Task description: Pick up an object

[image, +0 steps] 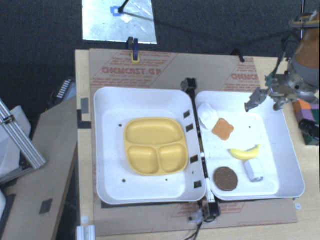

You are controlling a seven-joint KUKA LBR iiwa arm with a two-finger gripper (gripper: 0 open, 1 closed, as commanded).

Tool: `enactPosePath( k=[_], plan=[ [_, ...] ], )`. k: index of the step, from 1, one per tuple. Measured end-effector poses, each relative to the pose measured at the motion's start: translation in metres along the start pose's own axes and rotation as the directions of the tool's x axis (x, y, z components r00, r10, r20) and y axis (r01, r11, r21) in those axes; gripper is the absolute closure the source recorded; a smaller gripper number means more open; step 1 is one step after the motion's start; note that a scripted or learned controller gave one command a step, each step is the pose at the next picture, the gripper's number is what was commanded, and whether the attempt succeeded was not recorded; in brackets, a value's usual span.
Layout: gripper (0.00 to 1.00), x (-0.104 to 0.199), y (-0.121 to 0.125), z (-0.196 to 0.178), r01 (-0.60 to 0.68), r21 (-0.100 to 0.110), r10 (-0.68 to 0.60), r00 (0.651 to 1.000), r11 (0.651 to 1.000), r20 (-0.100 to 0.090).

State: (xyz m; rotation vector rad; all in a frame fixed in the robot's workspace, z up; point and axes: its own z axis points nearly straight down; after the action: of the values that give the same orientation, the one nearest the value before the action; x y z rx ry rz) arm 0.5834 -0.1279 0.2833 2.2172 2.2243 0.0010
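The right bin (pixel 287 149) holds a white cup-like object (pixel 207 115), an orange toast-shaped piece (pixel 223 129), a yellow banana (pixel 245 153), a brown round cookie (pixel 225 178) and a small grey-white piece (pixel 253 171). My gripper (pixel 265 99) hangs above the bin's far right part, well apart from all these objects. Its fingers spread open, one (pixel 254 100) at the left and one (pixel 278 102) at the right, with nothing between them.
The left bin (pixel 107 134) bears a yellow divided plate (pixel 152 145). The arm (pixel 305 59) comes in from the right above the bench edge. Coloured items (pixel 307 116) lie beside the right bin. A shiny sheet (pixel 119 14) lies on the dark floor beyond the bench.
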Motion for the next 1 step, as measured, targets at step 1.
enactPosePath(
  k=[1],
  plan=[
    [0.00,0.0082,-0.0035,0.0573,-0.001,0.002,0.001,1.000,1.000,-0.001]
  ],
)
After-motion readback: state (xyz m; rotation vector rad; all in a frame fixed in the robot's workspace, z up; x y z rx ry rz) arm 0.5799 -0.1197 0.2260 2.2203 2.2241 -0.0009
